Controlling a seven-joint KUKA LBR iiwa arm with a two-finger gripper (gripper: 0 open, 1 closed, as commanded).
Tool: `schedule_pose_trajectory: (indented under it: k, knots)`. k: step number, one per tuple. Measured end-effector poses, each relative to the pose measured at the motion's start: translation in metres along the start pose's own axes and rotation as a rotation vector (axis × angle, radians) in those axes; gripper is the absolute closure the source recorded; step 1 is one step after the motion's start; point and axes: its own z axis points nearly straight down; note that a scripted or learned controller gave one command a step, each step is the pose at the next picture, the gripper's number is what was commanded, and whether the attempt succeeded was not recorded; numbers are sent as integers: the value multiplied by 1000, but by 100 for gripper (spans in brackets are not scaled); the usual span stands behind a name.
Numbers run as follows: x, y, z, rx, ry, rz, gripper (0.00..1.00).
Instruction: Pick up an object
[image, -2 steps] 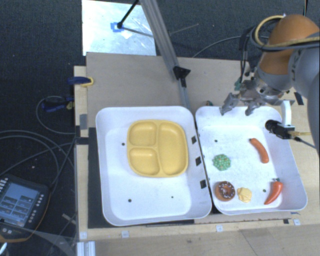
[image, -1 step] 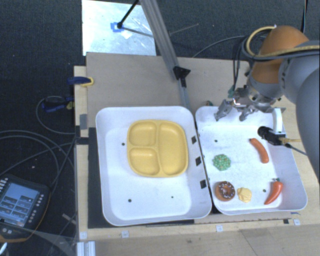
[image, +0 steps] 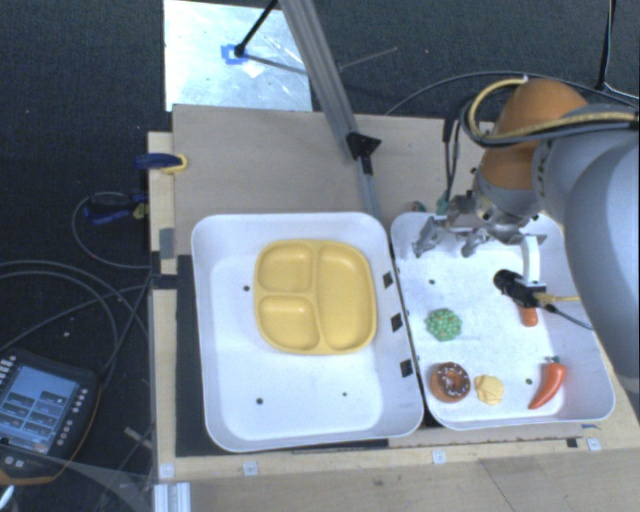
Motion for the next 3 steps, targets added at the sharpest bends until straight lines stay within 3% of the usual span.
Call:
schedule_pose_trajectory:
  k: [1, 3]
  knots:
    - [-1, 2, -15, -8, -1, -1, 100]
    - [-1, -4, -122, -11, -1, 2, 100]
